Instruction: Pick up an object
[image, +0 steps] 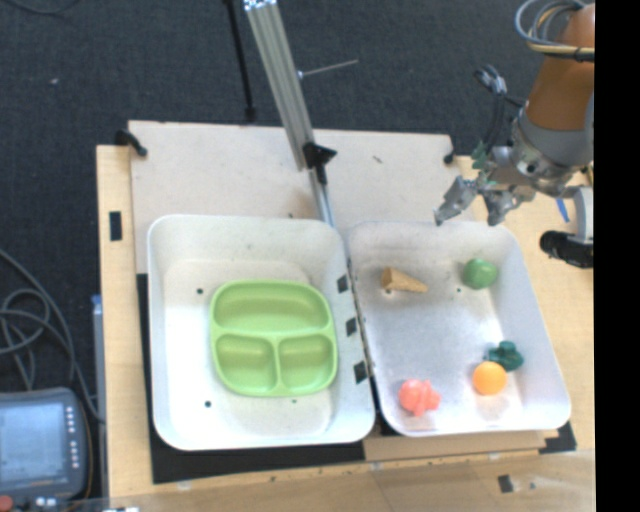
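1. Left bin (170, 300) holds a green tray (272, 337).
2. Metal pole (285, 90) rises behind the left bin.
3. Cables (30, 310) and a screen (35, 440) left of it.

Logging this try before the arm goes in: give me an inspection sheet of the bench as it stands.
Surface: wooden bench bearing a left bin and a right bin side by side.
Job's things: in the right bin, a tan cone, green ball, orange ball, dark green piece touching it, and a red-orange toy.
Clutter: a green divided tray in the left bin.
Grippers: gripper above the right bin's far edge, fingers spread, nothing between them.
Cables: grey cables on the floor at left.
Surroundings: dark carpet, a metal pole, a screen unit at lower left.
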